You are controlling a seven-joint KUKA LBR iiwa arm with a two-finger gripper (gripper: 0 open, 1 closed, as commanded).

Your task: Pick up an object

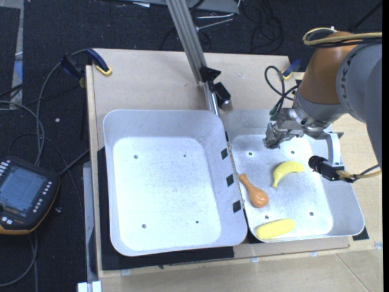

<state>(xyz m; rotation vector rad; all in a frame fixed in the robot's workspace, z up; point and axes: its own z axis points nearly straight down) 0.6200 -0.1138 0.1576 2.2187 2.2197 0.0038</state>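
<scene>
Where the grey arm with its orange band reaches in from the right, the gripper hangs over the far left part of the right bin; whether it is wide or narrow cannot be told, as the dark wrist hides it from above. Three smooth, glossy objects lie in this shallow white bin: a curved yellow banana near the middle and just beside the gripper, an orange pear-shaped piece with a thin stem near the left wall, and an oblong yellow piece near the front wall. The left bin has rounded corners and a speckled floor. Both rest on the pale wooden desk.
</scene>
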